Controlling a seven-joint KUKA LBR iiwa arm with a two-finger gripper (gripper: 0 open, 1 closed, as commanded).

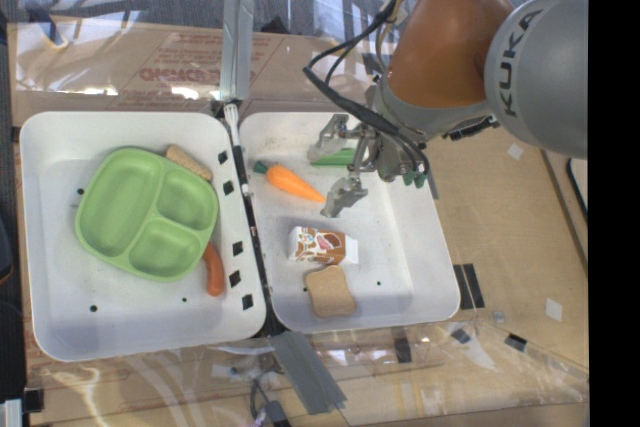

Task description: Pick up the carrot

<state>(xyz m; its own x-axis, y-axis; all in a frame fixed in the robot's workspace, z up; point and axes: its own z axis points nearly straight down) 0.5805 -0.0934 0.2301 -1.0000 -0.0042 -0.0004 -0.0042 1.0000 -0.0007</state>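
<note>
The carrot [290, 181], orange with a green top, lies in the right bin [420, 255] near its upper left, its tip pointing right and slightly down. My gripper [336, 167] hangs just to the right of the carrot, open, one finger [328, 137] up by the bin's back wall and the other finger [345, 197] lower, close beside the carrot's tip. Nothing is between them.
A small printed packet [318, 244] and a slice of bread [330, 292] lie in the right bin below the carrot. The left bin [50, 245] bears a green divided plate [148, 212], a tan piece [188, 161] and a sausage [214, 272].
</note>
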